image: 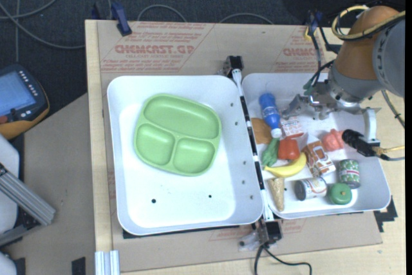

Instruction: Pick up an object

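The arm [360,55] reaches in from the right over the far part of the right bin [380,193], and its claw [308,106] hangs low above the bin's upper area, just right of the blue bottle [270,114]; I cannot tell how the claw is set. The objects lie crowded in this bin: the blue bottle near the dividing rim, a banana [288,167] below it, a red piece [289,149] and a green one [269,153] just above the banana, a small can [349,172], a green ball [340,194], and a cone [276,192] by the near edge. The left bin [129,203] holds a green divided plate [177,134]. Both bins sit on the counter [161,42].
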You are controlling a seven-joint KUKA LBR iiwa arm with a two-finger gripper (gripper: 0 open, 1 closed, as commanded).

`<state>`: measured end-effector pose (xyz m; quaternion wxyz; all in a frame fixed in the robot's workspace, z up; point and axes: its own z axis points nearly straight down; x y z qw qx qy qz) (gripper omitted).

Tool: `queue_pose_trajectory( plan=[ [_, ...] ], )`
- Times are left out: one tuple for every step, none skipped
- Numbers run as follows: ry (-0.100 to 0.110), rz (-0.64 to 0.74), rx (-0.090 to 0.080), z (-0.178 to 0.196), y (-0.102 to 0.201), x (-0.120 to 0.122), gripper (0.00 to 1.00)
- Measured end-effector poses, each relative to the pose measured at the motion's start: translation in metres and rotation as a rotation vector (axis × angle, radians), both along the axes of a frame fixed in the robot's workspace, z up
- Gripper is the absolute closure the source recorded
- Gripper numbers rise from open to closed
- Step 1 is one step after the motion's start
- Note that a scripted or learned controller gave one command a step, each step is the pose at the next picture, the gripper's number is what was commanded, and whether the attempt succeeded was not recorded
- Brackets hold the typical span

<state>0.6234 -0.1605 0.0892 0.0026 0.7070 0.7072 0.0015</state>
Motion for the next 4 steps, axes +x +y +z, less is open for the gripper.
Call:
queue_pose_trajectory(
  plan=[
    [0.007,0.0,0.003,0.005,0.045,-0.071,0.0],
    [0.005,-0.001,0.001,-0.005,0.05,-0.12,0.0],
    [0.006,-0.001,0.002,-0.005,0.062,-0.128,0.0],
    [0.004,-0.001,0.002,0.005,0.062,-0.127,1.0]
  ],
)
